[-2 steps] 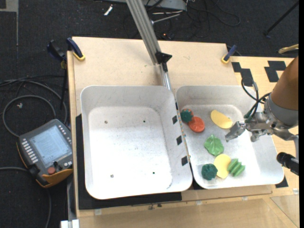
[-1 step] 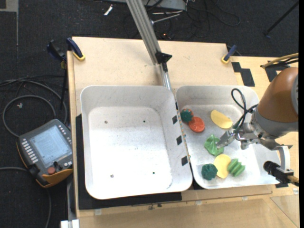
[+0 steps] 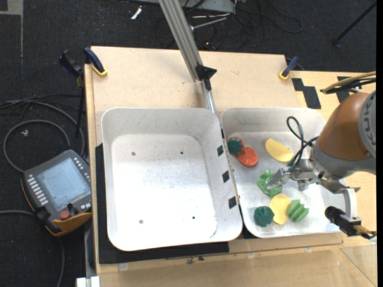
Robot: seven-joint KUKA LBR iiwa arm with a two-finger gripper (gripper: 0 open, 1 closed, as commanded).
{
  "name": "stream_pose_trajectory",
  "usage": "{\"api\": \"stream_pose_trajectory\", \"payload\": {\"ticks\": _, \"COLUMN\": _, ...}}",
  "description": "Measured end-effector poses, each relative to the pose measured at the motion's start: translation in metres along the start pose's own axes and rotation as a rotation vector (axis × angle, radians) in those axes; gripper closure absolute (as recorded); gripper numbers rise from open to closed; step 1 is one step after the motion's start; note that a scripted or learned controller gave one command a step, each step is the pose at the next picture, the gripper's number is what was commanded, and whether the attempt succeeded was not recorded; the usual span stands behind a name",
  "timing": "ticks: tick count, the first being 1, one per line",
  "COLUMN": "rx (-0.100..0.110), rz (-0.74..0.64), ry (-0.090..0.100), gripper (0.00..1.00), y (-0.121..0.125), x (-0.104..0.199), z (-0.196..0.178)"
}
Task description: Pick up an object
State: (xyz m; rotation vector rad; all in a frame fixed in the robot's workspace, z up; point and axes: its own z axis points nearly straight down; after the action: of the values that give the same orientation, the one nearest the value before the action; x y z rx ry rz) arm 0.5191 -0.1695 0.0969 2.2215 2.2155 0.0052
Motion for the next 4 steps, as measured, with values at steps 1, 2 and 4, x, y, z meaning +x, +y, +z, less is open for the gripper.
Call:
{"api": "stream_pose_trajectory", "payload": {"ticks": 1, "rx": -0.003, "rz": -0.001, "ry": -0.001, "gripper": 1.0, "y": 0.001, "x": 0.0, "z": -0.011}}
{"api": "stream_pose_trajectory", "payload": {"ticks": 2, "rx": -0.001, "rz": -0.007, "ry": -0.002, "gripper": 1.0, "y": 0.007, "x": 0.003, "z": -0.073}}
{"api": "stream_pose_trajectory", "payload": {"ticks": 4, "rx": -0.001, "rz": -0.007, "ry": -0.002, "gripper": 1.0, "y": 0.004, "x": 0.008, "z": -0.174}}
